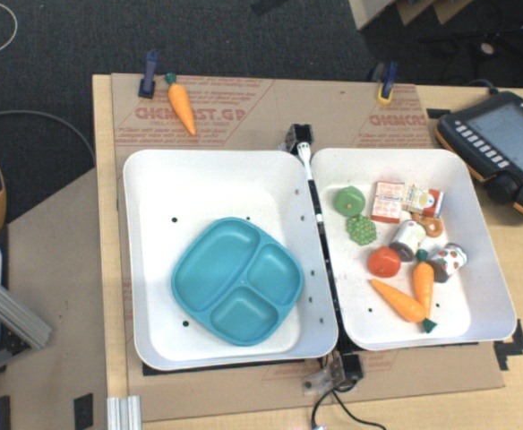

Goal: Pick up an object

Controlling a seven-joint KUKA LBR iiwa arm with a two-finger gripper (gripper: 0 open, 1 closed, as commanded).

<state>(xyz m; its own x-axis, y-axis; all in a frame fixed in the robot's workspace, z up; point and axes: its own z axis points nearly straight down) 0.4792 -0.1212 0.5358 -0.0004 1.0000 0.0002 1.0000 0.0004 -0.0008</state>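
The right bin (485, 316) holds several toy foods. A green apple (350, 200) and a green broccoli piece (362, 231) lie at its left. A red tomato (384, 262) sits near the middle, with two orange carrots (398, 301) (423, 285) below it. Small cartons (388, 202) (424, 201) lie at the back, and a white can (408, 237) sits beside them. The left bin (145, 267) holds a teal divided plate (236, 279).
A loose orange carrot (182, 107) lies on the cardboard behind the left bin. A blue clamp (147, 76) and a yellow-blue clamp (387, 82) grip the board's back edge. A black pendant (499, 140) lies at the right.
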